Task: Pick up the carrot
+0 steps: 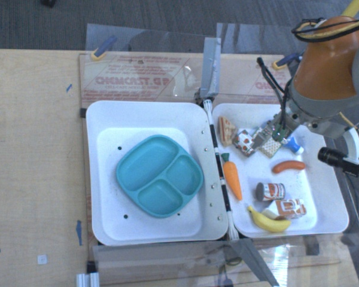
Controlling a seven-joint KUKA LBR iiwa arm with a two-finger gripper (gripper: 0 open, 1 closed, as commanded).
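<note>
The carrot, orange with a small green top, lies lengthwise along the left wall of the right bin. My gripper hangs low over the upper middle of that bin, above and to the right of the carrot and apart from it. It sits right beside a small red-and-white carton. The grey and orange arm comes down from the upper right.
The right bin also holds a waffle-like slice, a blue item, a red sausage, a can, another carton and a banana. A teal divided plate lies in the left bin.
</note>
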